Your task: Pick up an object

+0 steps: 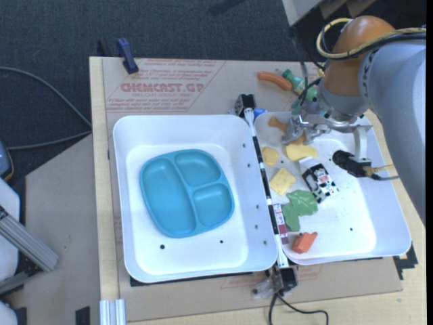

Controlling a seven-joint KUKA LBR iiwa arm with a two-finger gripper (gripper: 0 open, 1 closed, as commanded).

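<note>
I see the gripper [296, 131] low over the far end of the right bin [358, 222]. I cannot tell whether it is spread or pressed together, because its tip blurs into the white floor, and I can make out nothing pinched in it.

Just below it lies a yellow piece [302, 152], flat and pale. It is so near the gripper that I cannot say whether they touch.

A smaller yellow chip [270, 156] and a yellow wedge [283, 180] lie closer to the left bin [233, 246], which holds a blue divided plate [187, 191]. A green leaf [300, 203] and an orange lump [304, 242] lie nearer me. A small black-and-white thing [319, 180] is too small to identify. The arm [396, 80] covers the right bin's far corner.
</note>
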